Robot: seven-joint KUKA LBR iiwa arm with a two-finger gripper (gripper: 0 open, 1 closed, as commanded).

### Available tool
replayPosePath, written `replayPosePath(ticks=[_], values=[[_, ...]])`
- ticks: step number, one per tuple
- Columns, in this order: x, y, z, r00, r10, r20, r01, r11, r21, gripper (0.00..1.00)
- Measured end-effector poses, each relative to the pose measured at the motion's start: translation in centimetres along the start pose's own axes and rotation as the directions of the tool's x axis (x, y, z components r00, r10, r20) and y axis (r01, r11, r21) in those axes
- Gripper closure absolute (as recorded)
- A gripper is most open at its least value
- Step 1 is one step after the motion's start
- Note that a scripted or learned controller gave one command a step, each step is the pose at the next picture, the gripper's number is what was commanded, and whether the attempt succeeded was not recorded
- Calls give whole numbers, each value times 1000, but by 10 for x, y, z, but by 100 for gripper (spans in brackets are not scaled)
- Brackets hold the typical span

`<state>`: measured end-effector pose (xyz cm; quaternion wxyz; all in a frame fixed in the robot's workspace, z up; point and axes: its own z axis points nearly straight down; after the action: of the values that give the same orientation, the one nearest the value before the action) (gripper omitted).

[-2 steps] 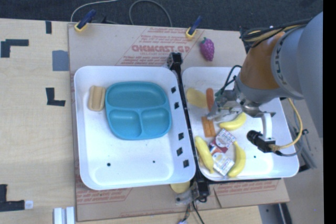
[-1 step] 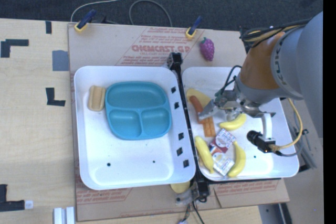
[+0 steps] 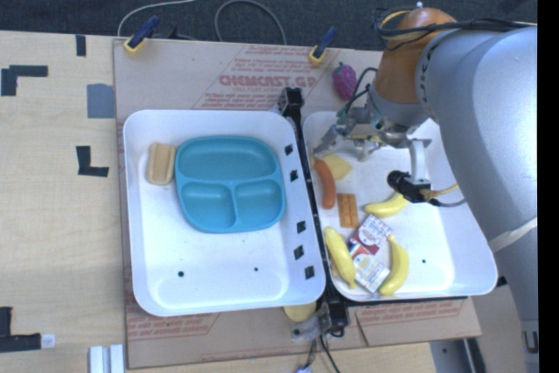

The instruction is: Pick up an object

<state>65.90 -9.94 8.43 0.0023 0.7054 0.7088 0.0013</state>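
Observation:
My gripper [image 3: 348, 144] hangs over the back left part of the right bin [image 3: 454, 275], its fingers spread open with nothing between them. Just below it lie a yellow wedge [image 3: 339, 167] and an orange sausage-shaped piece [image 3: 325, 182]. Further forward are a small orange cracker [image 3: 348, 209], a red and white packet [image 3: 370, 252] and three bananas [image 3: 339, 255], [image 3: 387, 205], [image 3: 398, 267]. The grey arm with its orange band [image 3: 403, 65] covers the bin's back right part.
The left bin [image 3: 148, 275] holds a blue divided plate [image 3: 231, 183] and a tan slice [image 3: 160, 163] at its left. A purple piece [image 3: 344, 80] lies on the board behind the right bin. A black divider [image 3: 301, 205] runs between the bins.

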Motion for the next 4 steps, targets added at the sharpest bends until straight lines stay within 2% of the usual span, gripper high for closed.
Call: replayPosePath(ticks=[1, 2, 3, 4], values=[[-22, -94, -32, 1000, 9, -1, -9, 1000, 12, 0], [-5, -100, -6, 1000, 10, 12, -10, 1000, -13, 0], [-2, -51, -3, 1000, 7, 13, -7, 1000, 1, 0], [-7, 4, -2, 1000, 1, 12, -2, 999, 39, 0]])
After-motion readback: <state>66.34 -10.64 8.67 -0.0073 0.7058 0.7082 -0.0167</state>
